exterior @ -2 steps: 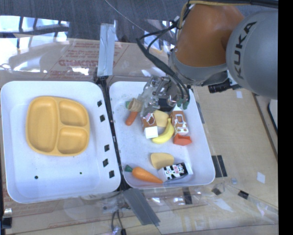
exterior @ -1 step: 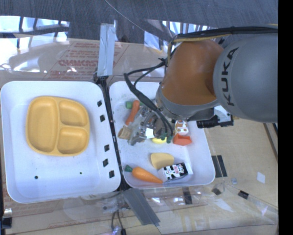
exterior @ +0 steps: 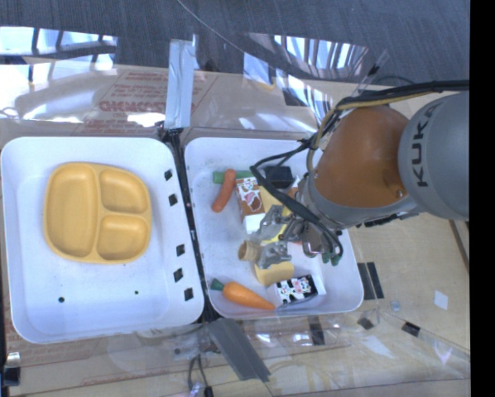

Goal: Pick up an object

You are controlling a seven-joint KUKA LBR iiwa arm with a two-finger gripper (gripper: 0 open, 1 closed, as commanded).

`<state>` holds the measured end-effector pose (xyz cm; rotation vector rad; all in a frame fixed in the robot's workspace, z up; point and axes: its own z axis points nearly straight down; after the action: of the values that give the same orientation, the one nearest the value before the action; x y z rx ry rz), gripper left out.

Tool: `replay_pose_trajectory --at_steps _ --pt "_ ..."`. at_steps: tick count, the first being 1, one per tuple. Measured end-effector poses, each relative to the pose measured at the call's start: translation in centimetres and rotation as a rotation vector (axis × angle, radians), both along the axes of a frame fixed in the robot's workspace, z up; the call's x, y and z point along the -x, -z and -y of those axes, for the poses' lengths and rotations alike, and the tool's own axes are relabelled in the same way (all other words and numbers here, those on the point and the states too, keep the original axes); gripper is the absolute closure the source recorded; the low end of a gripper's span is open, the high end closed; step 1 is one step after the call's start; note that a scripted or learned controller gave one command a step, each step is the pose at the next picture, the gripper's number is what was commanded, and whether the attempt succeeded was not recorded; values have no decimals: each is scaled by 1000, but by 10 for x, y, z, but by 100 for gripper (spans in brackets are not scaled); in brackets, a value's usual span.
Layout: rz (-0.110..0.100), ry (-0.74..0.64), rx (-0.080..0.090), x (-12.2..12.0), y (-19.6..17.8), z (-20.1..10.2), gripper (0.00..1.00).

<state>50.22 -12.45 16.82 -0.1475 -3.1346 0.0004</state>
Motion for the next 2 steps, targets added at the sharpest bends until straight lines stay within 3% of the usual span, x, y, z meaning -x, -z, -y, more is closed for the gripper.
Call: replay_pose_trajectory --at_steps 1,2 --pt "11 -103 -2 -46 -64 -86 100" --pt "2 -520 -1 -5 -23 -58 100"
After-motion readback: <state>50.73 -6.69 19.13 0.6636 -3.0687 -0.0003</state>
